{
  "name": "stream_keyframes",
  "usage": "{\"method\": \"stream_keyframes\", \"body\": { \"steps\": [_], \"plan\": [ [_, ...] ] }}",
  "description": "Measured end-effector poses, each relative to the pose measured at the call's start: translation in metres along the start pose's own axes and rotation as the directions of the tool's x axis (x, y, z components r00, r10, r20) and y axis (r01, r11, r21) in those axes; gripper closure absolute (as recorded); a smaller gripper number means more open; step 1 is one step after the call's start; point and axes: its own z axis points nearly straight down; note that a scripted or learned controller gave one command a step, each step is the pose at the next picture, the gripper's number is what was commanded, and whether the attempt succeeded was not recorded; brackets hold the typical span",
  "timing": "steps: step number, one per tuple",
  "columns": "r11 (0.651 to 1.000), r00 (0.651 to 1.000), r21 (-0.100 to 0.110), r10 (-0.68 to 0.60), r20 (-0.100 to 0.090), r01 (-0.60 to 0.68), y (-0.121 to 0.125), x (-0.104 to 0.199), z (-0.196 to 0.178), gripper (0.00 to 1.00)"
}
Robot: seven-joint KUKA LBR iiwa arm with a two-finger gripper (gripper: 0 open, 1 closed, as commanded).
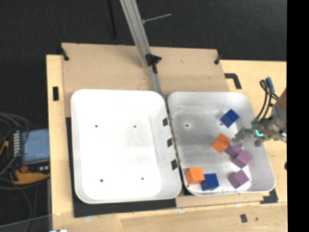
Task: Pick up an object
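Observation:
The right bin (203, 105) holds several small blocks. A blue block (230, 117) lies toward the back right. An orange block (221, 143) sits mid-right, with two purple blocks (234, 151) (243, 158) just right of it. Along the front wall are an orange block (195, 175), a blue block (210, 181) and a purple block (238, 178). My gripper (242, 135) reaches in over the bin's right side, low, just right of the mid-right orange block and right above the nearest purple one. Nothing is visibly lifted by it.
The left bin (120, 144) lies beside the right one, joined by dark clips (170, 141). A slanted metal pole (137, 30) rises behind the bins. Cables and a blue box (34, 146) sit off the bench at the left.

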Motion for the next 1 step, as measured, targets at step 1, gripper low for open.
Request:
{"method": "stream_keyframes", "body": {
  "steps": [1],
  "plan": [
    [1.000, 1.000, 0.006, 0.002, 0.001, -0.003, -0.0064, -0.0035, 0.0610, 0.00]
  ]
}}
